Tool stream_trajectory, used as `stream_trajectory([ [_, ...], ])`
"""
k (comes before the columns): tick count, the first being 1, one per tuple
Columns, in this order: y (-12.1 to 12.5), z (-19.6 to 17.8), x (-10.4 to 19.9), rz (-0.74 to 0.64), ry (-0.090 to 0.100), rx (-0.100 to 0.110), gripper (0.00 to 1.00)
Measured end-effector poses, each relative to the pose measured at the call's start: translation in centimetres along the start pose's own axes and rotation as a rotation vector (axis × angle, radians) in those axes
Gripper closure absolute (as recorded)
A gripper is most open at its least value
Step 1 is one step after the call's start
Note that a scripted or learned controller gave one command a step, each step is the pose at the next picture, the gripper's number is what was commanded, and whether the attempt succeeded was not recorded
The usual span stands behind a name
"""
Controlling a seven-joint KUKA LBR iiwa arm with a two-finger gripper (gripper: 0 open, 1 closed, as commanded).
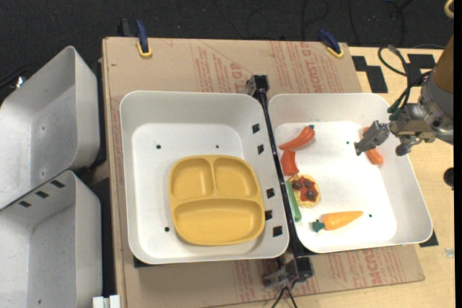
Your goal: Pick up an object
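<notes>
Gripper [374, 141] sits over the right bin's [404, 227] upper right area, reaching in from the right edge. From my feed its dark metal fingers [369, 135] look closed down around a small orange piece [375, 155], stubby, smooth plastic by the look. The piece pokes out just below the fingertips. Grip looks real to me, but the contact is small in frame, so I can't say whether the piece is off the bin floor.

Behind the gripper I see the wrist block, grey and boxy, with cables running off to the right.

Further left in the same bin: a red chili pepper [297, 140], curved and glossy, lying at a slant near the divider. Below it, a small round yellow toy pizza [306, 190] with dark red lumps on top, and a thin green strip [294, 201] touching its left side. Near the front wall, a carrot [339, 219], orange, tapered, green stub at its left end, lying almost flat across. All of these sit well apart from the gripper.

Left bin [137, 155] holds a yellow plastic plate [215, 200], rounded-square, three compartments, matte.

Both bins are shallow white plastic with rounded corners, side by side, touching along a black strip. They rest on a brown cardboard sheet [216, 58] with red print.
</notes>
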State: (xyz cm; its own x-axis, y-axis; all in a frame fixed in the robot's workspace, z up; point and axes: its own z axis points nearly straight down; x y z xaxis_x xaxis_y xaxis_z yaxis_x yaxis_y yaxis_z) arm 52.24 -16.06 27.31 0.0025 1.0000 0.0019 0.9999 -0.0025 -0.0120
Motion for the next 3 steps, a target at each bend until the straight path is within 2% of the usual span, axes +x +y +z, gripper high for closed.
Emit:
stream_trajectory([
  [1, 0.2, -0.6, 0.1, -0.003, -0.002, -0.012, 0.00],
  [3, 0.2, 8.2, 0.4, -0.002, -0.001, -0.007, 0.00],
])
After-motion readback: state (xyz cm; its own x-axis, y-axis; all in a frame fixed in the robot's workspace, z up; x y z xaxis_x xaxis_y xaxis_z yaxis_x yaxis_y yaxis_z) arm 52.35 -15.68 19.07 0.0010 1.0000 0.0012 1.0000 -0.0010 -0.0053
